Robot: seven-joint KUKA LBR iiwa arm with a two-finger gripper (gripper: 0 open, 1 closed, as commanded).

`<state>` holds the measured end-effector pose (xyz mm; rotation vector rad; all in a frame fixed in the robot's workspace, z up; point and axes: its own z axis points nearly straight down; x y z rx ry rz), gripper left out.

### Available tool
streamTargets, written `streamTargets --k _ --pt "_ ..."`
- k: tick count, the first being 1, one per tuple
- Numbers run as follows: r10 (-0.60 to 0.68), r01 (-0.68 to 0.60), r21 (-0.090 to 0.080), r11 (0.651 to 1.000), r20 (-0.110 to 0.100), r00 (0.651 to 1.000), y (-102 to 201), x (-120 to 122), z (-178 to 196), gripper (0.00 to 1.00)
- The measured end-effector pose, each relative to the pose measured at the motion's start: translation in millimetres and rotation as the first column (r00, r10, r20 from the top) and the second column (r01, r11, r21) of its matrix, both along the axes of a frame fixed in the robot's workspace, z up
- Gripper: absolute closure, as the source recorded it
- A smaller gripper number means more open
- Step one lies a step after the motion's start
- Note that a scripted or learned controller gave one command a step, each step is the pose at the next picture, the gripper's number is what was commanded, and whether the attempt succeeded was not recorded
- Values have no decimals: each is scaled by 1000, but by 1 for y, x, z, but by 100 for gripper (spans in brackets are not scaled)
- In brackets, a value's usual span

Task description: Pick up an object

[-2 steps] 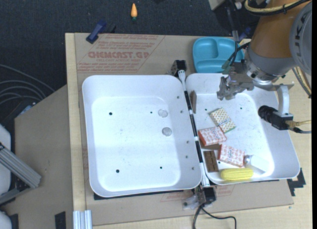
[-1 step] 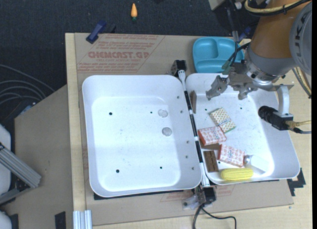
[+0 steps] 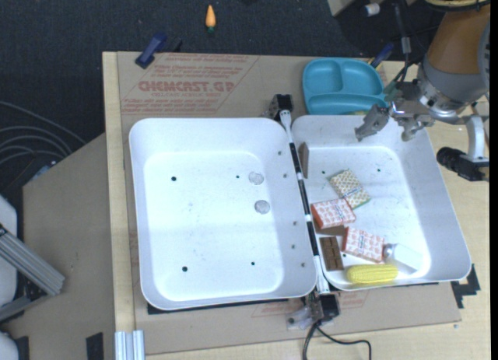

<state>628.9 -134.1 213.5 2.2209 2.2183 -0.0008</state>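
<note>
Two-finger gripper hung fingers apart, empty, over white right bin's far rim; descent there risked striking rim, missing yellow plastic corn cob.

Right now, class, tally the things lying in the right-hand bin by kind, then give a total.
Patterned packets: 3
Brown blocks: 2
Corn cob: 1
Small tube: 1
Total: 7
</note>
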Motion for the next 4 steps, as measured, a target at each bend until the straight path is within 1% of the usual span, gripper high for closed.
streamTargets --k 1,2,3,4 --pt "2 -2 3 1000 -5 1000 13 11 -52 0" --pt "2 -2 3 1000 -4 1000 31 -6 -60 0" --pt "2 -2 2 1000 -3 1000 31 -5 -50 100" --pt "2 -2 2 1000 -3 1000 31 -5 -50 0"
